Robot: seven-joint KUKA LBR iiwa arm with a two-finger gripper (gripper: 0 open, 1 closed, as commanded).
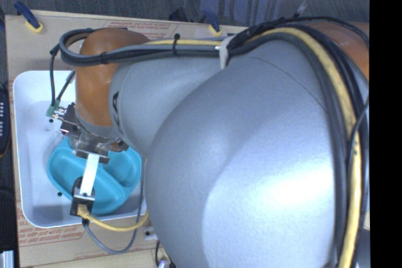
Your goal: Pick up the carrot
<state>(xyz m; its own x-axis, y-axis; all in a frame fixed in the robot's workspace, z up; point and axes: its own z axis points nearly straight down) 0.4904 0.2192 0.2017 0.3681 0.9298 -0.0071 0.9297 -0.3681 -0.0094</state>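
My grey arm (pixel 251 154) reaches in from the right and covers most of the view, hiding the right bin and much of the left one. Its orange band (pixel 94 81) hangs over the left white bin (pixel 25 135). Below the band, the gripper (pixel 93 146) points down over a light blue bowl-like dish (pixel 119 177) in the front half of that bin. The wrist hides whatever lies under the gripper.
The bins rest on a cardboard-covered bench (pixel 44 238). A blue and yellow clamp (pixel 28 17) grips the bench's back left corner and another (pixel 210 19) sits at the back edge. A dark object (pixel 3 119) lies along the left edge.
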